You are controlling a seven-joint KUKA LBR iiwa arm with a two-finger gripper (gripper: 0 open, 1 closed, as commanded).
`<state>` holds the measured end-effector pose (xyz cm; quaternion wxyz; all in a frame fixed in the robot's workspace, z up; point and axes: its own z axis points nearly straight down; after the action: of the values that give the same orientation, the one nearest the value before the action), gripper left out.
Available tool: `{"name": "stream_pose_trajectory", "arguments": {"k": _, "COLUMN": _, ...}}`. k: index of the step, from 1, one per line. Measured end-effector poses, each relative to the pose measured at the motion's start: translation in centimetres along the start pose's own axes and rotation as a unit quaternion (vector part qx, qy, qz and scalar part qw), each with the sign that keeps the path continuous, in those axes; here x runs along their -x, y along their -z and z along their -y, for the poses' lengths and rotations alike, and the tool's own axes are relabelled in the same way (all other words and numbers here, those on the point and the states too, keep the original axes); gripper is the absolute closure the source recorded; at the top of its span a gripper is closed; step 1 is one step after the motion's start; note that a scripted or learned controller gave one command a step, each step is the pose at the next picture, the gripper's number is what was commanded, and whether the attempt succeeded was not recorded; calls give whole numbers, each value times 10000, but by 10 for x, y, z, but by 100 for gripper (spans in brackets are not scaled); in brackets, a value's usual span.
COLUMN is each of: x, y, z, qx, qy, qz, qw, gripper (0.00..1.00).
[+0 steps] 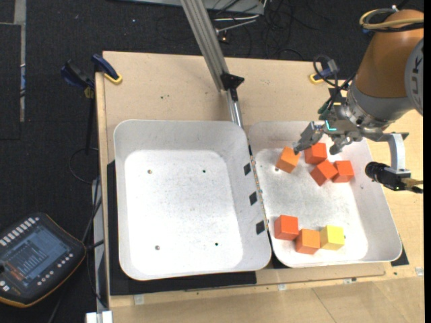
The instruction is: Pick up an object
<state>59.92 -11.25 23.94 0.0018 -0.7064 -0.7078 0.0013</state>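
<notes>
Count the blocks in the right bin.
7. Upper cluster: orange, red, red, red. Lower row: red, orange, yellow. The gripper may hide more.

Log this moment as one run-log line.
gripper: over right bin, at upper block cluster | orange block: beside it, not visibly held | yellow block: near front

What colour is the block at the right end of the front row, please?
Yellow; the block shows best in the camera view.
</notes>
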Motion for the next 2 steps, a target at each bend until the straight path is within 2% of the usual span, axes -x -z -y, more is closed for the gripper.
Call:
{"name": "stream_pose_trajectory", "arguments": {"k": 1, "x": 0, "y": 2, "z": 0, "qx": 15, "qy": -8, "qz": 4, "qw": 10000, "gripper": 0}}
{"name": "stream_pose_trajectory", "arguments": {"k": 2, "x": -9, "y": -51, "z": 6, "qx": -8, "qy": -14, "qz": 1, "qw": 10000, "gripper": 0}}
